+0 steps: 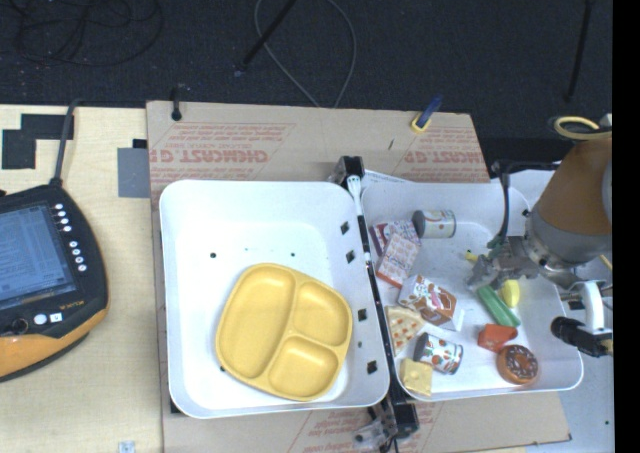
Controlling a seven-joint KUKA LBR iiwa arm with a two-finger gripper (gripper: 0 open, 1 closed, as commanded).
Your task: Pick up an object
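**A:** Starting at the far left, well away from the claw, what is there?

**B:** A black and orange handheld control pendant (40, 276) lies on the table (100, 381), its left side cut off by the frame edge. Next comes a sheet of cardboard (260, 141) with red lettering, too small to read, under two white bins.

**A:** And the bins?

**B:** The left bin (250, 216), well to the left of the claw, holds a yellow divided plate (283, 331) with three compartments. The right bin (455, 191) holds a scatter of small things. Going rightward toward the claw: a pink and white packet (398, 253), a toy pizza slice (403, 326), a yellow wedge (416, 377), a red and white pouch (430, 299), a small can lying on its side (434, 224), and another printed can or pouch (440, 352), hard to identify.

**A:** Where is the claw itself?

**B:** The claw (497, 266) is low over the right part of the right bin, hanging from the grey and orange arm (575, 201), which is cut off at the right. It is dark and blurred, so I cannot tell its state or whether anything is gripped.

**A:** What lies closest to it?

**B:** Just below it, possibly touching, lie a green stick-shaped toy (496, 305) and a small yellow piece (511, 292). Further below the claw sit a red toy (496, 336) and a brown doughnut with pink speckles (518, 364), near the bin's front corner.
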